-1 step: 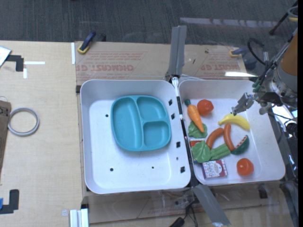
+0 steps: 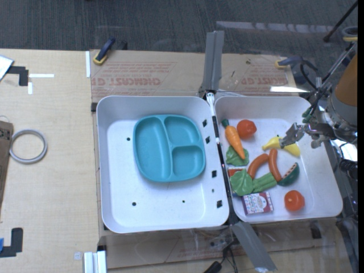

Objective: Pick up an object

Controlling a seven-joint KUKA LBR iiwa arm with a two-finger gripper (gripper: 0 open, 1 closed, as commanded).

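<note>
The right bin [image 2: 333, 206] holds toy food: a carrot [image 2: 234, 141], a red tomato [image 2: 246, 128], a yellow banana [image 2: 277, 144], two orange sausages [image 2: 257, 164], a watermelon slice [image 2: 289, 174], green leaves [image 2: 253, 182], a red packet [image 2: 257, 202] and a small orange fruit [image 2: 293, 200]. My gripper [image 2: 304, 137] hangs at the bin's right side, just right of and above the banana. Its fingers look spread, with nothing between them.
A teal divided plate [image 2: 169, 147] lies in the left bin [image 2: 114, 209]. A roll of tape [image 2: 25, 146] sits on the wooden bench at far left. Cables and the arm's body crowd the right edge beside the right bin.
</note>
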